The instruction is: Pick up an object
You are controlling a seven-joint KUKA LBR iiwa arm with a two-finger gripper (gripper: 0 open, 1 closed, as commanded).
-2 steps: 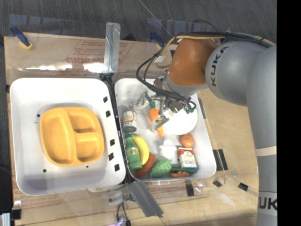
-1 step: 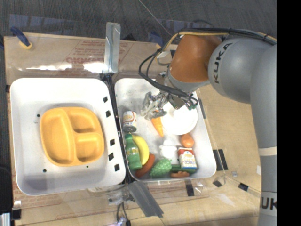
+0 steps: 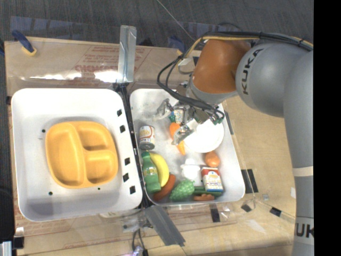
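**Gripper low in the right bin, nothing lifted**

A cardboard-covered bench (image 3: 69, 57) bears two shallow white bins; the left one (image 3: 21, 143) holds a yellow divided plastic tray (image 3: 81, 153). The metal two-finger gripper (image 3: 181, 122) is down in the cluttered right bin (image 3: 237, 169), beside a small orange carrot-shaped toy (image 3: 175, 130) and a round white plate (image 3: 205, 137). Whether its jaws are spread or pinching, I cannot tell. Judging by this, the grasp and lift remain to be done.
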